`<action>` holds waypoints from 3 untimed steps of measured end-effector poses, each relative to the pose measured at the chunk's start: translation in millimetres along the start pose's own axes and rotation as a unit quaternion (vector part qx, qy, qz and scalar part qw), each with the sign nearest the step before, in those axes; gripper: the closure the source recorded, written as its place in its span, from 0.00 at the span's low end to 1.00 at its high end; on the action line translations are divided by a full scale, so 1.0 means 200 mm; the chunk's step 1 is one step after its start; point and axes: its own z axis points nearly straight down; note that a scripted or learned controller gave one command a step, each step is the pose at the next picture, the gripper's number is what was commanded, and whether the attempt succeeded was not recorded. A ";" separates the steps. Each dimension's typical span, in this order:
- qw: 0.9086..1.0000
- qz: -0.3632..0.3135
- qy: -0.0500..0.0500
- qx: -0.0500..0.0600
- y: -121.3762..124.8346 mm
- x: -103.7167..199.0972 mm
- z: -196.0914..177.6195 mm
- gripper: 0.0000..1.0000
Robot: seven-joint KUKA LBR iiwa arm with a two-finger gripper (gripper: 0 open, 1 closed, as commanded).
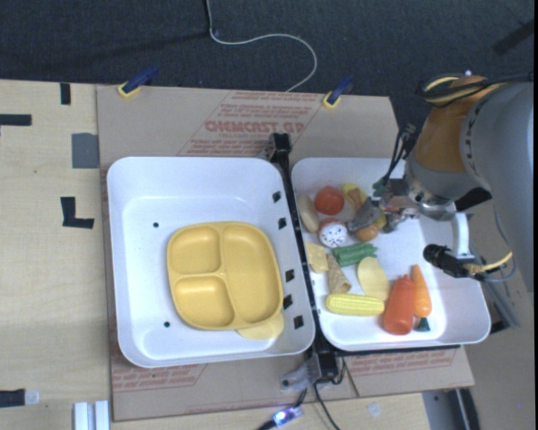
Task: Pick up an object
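Toy food heaped in the right bin (457,330), right of centre in the frame: tomato (330,202), corn cob (355,305), orange pepper (400,305). Probably light, hard, slick plastic; best pinched across a narrow middle, such as the corn's. Gripper (374,215) low over the pile's upper part; jaw state impossible to tell.

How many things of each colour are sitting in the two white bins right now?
Yellow: 3, the divided plate, the flat piece under its edge, the corn
Red or orange: 2, the tomato, the carrot
Green: 1, the pepper
White: 1, the round dial
Total: 7 clear ones; some pale pieces are too jumbled to count.
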 end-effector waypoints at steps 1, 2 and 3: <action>1.000 0.002 -0.002 -0.011 -0.05 0.03 -0.26 1.00; 1.000 0.002 -0.002 -0.011 -0.04 0.03 -0.47 1.00; 1.000 0.002 -0.002 -0.011 -0.04 0.04 -0.67 1.00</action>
